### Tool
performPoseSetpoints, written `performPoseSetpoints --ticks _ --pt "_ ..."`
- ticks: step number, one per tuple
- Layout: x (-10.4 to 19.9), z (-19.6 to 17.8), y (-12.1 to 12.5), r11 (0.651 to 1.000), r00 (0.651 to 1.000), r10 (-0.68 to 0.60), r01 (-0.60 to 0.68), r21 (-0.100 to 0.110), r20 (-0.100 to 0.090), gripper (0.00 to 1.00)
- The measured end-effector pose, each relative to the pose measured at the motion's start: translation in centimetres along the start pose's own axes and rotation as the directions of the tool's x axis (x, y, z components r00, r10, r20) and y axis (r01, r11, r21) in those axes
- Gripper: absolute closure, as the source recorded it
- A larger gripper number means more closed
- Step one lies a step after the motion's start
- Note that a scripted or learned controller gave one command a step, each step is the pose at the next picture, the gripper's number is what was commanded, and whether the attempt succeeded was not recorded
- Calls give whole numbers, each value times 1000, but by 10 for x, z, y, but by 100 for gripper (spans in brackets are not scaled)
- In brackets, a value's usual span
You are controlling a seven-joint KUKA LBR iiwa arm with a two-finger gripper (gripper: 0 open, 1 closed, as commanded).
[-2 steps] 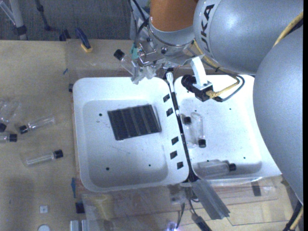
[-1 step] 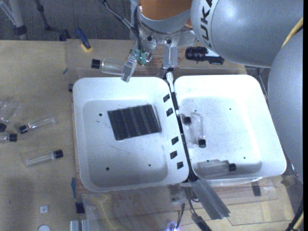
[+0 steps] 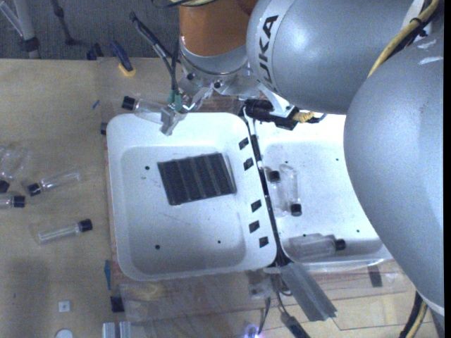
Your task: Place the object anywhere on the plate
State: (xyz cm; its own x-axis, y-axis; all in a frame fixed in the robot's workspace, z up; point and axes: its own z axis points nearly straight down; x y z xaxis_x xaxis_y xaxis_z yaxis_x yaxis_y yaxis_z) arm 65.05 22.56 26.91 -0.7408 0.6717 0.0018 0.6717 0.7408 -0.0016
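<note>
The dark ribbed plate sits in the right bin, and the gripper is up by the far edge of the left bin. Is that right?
Not quite. The camera view shows the dark ribbed plate lying in the left bin, not the right bin. The gripper is indeed up by the far edge of the left bin.

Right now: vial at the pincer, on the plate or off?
Off. The vial juts past the left bin's far rim at the pincer, well apart from the dark plate.
</note>
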Motion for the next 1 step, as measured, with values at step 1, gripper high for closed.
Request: performPoseSetpoints --ticks 1 --pt "-6 -148 -25 999 999 42 -42 -5 4 100"
